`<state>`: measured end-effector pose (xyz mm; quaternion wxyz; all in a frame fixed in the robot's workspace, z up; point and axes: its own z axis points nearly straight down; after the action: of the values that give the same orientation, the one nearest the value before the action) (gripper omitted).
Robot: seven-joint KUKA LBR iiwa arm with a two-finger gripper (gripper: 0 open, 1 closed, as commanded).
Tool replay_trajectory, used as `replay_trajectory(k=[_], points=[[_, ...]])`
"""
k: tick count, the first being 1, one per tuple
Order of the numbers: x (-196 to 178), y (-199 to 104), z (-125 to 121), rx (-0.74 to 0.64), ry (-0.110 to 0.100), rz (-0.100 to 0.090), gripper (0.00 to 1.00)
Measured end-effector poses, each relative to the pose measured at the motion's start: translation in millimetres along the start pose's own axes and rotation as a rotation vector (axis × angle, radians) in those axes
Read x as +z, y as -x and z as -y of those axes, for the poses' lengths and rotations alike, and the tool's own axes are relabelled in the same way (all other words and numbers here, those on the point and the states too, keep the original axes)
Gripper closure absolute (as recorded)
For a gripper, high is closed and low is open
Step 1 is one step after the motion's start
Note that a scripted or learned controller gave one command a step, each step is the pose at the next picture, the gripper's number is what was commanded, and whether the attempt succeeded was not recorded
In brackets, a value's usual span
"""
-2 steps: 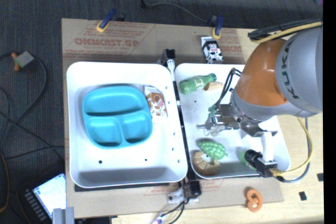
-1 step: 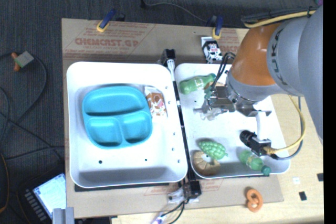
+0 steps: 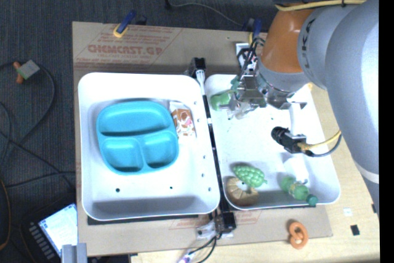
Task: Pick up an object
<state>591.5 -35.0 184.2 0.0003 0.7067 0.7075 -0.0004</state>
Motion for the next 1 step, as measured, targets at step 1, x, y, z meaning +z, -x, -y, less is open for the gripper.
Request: replay_trajectory(k=[1], points=[[-44.4,-86.2,50.5,-0.001,-0.002,-0.001,1.00]])
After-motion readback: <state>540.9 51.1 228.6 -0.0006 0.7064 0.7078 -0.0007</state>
